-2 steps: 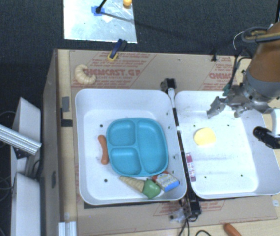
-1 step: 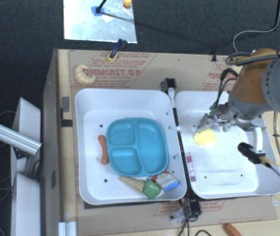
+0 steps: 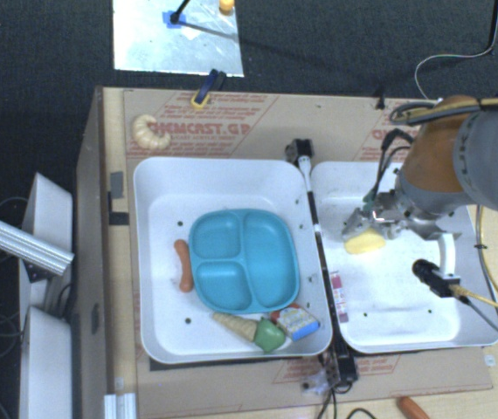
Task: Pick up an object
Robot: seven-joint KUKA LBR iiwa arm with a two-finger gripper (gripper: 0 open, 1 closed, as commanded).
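Note:
A pale yellow object (image 3: 365,243) lies in the right bin (image 3: 406,326), near its left-centre. My gripper (image 3: 360,226) hangs right over the upper edge of that object, reaching in from the right, and touches or nearly touches it. The grey arm with its orange band (image 3: 432,160) covers the bin's upper right part. In the left bin (image 3: 157,234) sits a blue divided plate (image 3: 243,261), with an orange sausage-shaped piece (image 3: 183,265) to its left. A cone-shaped piece (image 3: 236,325), a green piece (image 3: 269,336) and a small blue-and-white item (image 3: 300,323) lie along that bin's front.
A black divider strip (image 3: 317,243) runs between the two bins. On the cardboard behind the left bin lie a cream curled object (image 3: 148,131) and a blue-yellow tool (image 3: 205,90). An orange piece (image 3: 412,405) lies on the bench front.

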